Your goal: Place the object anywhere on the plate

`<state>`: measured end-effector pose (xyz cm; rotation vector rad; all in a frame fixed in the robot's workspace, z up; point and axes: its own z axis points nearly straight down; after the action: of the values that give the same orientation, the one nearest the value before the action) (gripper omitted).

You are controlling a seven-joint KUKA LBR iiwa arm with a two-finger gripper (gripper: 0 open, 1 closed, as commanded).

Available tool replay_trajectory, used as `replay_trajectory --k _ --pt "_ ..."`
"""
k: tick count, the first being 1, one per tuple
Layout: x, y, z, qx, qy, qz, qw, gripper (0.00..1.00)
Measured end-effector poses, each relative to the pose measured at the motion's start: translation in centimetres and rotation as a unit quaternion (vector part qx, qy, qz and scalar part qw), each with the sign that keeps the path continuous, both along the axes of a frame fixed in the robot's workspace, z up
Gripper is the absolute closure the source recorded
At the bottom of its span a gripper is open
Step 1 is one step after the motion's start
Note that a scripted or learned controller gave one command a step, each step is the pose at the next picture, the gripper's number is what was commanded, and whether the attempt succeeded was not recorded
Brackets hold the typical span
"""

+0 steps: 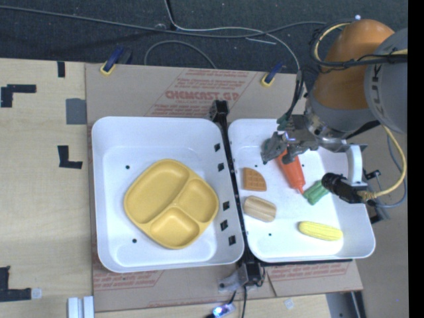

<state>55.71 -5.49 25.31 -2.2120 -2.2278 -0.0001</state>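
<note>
**Camera view: plate bare, carrot not yet lifted**

Camera view, left to right: the left bin (106, 177) holds the yellow plate (171, 203), a three-part dish lying flat with nothing on it. So the placing itself is not done.

Across the divider, the right bin (358, 244) holds all the loose items. A waffle piece (253, 179) and a bread roll (260, 209) lie nearest the divider. The carrot (293, 171), with its green top (314, 192), lies slanted in the middle. A corn cob (320, 230) sits near the front edge.

The pincer (283, 144) hangs over the carrot's upper end, seemingly touching it. Whether its fingers are open or closed cannot be told, nor whether the carrot is gripped; the carrot appears to rest on the bin floor.

By this reading the task is at its early stage, with the approach to the carrot made. Left to do: a secure grasp, a lift clear of the divider, a carry leftward, and a release over the plate.
</note>
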Motion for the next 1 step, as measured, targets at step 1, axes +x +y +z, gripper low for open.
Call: replay_trajectory --k 1 --pt "3.17 4.44 -1.41 -0.0006 0.0 -0.001 1.0 1.0"
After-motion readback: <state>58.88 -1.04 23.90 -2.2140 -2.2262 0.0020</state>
